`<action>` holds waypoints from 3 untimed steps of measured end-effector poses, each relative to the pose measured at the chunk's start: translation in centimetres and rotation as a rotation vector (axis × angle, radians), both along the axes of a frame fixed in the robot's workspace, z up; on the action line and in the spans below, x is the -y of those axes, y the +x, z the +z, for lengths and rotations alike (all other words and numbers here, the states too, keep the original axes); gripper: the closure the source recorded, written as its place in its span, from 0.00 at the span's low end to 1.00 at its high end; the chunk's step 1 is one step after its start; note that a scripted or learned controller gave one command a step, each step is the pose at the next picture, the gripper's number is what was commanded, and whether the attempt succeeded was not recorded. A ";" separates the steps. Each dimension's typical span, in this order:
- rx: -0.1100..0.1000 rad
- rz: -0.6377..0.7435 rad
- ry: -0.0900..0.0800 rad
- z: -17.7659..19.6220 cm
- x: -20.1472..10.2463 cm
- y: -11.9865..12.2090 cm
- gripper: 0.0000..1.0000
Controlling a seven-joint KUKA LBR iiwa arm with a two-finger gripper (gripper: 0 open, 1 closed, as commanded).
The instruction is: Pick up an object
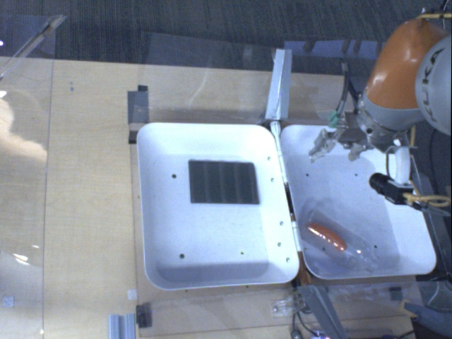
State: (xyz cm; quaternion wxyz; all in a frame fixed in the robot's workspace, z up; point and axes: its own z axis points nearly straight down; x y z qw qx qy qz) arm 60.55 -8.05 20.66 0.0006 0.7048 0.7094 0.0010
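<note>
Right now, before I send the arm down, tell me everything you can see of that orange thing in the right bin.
The orange object is small, elongated and rounded at both ends, orange-red with pale glare on top. It lies flat and slantwise on the floor of the right bin, near the front left corner beside the wall shared with the other bin. A clear, crinkled wrap seems to trail from it toward the front. The claw is apart from it, further back.

Grey arm [431, 62] reaching in from the right, orange band [399, 55] bulging above the wrist, wrist angled down and to the left, hand [337, 141] low at its tip, metal fingers [319, 145] pointing left, spread apart, nothing between them
</note>
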 end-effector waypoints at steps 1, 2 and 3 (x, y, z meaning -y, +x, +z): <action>0.001 0.207 0.000 -2.2 -5.7 -3.0 0.00; 0.003 0.192 -0.001 -2.1 -2.3 -7.8 0.00; 0.001 0.062 -0.001 -10.3 0.7 -9.0 0.00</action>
